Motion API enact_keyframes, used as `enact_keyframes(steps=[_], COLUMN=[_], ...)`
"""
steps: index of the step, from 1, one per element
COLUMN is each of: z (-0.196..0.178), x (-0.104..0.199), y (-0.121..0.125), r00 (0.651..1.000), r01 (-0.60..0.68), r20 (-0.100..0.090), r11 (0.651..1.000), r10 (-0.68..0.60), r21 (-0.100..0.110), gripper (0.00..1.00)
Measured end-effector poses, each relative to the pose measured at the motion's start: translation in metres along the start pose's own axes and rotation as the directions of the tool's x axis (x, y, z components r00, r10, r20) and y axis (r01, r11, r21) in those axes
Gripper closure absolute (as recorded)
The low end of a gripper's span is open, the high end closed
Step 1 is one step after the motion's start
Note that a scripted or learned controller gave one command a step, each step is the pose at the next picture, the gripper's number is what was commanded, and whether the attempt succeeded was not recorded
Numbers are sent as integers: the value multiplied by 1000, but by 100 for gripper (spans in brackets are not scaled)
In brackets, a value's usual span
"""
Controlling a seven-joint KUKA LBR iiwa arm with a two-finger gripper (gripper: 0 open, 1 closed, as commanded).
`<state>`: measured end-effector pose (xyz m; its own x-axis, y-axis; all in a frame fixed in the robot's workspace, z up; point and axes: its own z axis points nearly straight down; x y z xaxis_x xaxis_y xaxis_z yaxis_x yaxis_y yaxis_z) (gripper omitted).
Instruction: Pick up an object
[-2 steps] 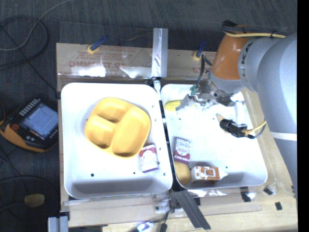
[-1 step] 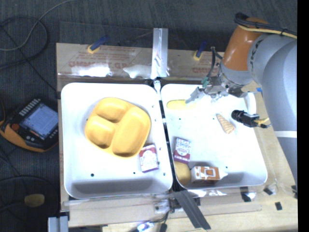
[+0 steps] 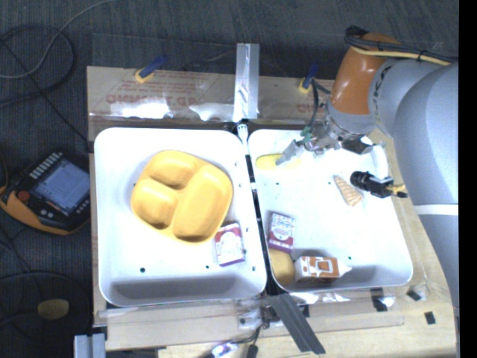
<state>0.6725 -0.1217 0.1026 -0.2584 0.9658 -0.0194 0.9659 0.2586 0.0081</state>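
The gripper (image 3: 292, 155) hangs low in the right bin's (image 3: 373, 230) upper left corner, over a yellow object (image 3: 265, 162); how far it is open I cannot tell. So near the wall, it may scrape the rim and miss.

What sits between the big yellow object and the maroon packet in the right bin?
In the camera view: a small red-and-white carton and the bins' divider wall, between the yellow object and the maroon packet.
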Motion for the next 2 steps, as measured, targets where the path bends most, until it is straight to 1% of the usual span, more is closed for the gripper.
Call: enact_keyframes(steps=[1,2], z=[-82,-13], x=[34,18], y=[6,7], r00=[997,999], r01=[76,49], r20=[-15,-11], r11=[997,999], r10=[-76,-49], r21=[8,-13], gripper=[0,0])
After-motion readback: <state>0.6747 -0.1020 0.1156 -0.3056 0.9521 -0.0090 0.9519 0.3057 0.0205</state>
